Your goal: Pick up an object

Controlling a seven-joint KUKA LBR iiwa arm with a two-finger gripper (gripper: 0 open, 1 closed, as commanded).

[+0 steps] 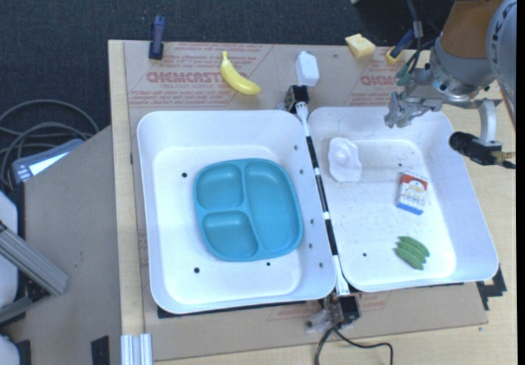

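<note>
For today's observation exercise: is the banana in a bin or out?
Out. The banana lies on the cardboard behind the left bin, beyond its rim.

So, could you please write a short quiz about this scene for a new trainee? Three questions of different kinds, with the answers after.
1. True or false: the blue divided plate lies in the left bin.
2. Multiple choice: which thing lies nearest the front edge of the right bin? A) the white object B) the small carton C) the green pea pod
3. Fill in: the banana lies on the ____, outside both bins.

Key
1. True.
2. C.
3. Cardboard, behind the left bin. The gripper hangs over the right bin's far rim, away from the banana.
</note>
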